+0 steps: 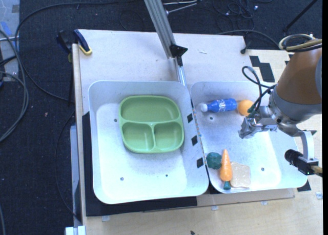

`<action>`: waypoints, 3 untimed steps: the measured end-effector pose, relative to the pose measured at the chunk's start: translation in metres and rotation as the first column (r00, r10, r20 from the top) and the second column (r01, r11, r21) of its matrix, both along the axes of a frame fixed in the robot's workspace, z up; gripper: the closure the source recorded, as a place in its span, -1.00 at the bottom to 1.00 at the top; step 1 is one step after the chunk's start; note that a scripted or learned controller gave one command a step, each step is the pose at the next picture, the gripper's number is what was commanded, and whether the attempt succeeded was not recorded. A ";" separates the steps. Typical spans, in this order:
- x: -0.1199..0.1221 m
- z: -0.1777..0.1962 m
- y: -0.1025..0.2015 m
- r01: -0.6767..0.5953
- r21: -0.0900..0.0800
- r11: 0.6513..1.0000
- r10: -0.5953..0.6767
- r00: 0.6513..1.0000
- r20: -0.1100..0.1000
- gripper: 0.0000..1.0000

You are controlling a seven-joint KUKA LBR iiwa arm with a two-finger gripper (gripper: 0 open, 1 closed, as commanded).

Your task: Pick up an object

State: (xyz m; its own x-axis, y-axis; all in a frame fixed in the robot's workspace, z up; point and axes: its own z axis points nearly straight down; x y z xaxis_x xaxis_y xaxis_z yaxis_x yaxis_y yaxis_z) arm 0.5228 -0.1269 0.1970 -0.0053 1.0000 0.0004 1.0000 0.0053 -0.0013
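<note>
- Where the arm reaches in from the right, the pincer (247, 129) is seen low over the right bin (266, 149), with nothing visibly held; whether it is released or clenched cannot be told.
- A blue bottle (219, 105) and an orange ball (245, 106) are found near the bin's far wall, just beyond the pincer.
- A carrot (225, 164), a teal piece (212, 160) and a bread slice (241, 174) are grouped at the near edge.
- A green divided plate (151, 124) is set in the left bin (102, 177).

A pale desk (128, 54) is standing on dark carpet (36, 126), left of the hand (247, 128). Black cables (31, 75) are trailing across it; a metal pole (159, 16) is slanting behind.
</note>
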 end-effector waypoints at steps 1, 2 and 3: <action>-0.005 0.005 0.043 -0.002 0.001 1.000 0.002 1.000 0.000 1.00; -0.014 0.002 0.094 -0.001 0.001 1.000 0.001 1.000 -0.001 1.00; -0.014 0.017 0.140 -0.002 0.000 1.000 0.002 1.000 0.002 1.00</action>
State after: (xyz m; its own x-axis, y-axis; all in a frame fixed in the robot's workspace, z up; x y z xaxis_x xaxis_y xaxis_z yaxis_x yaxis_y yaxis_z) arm 0.5093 0.0127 0.2144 -0.0075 1.0000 0.0007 1.0000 0.0075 0.0010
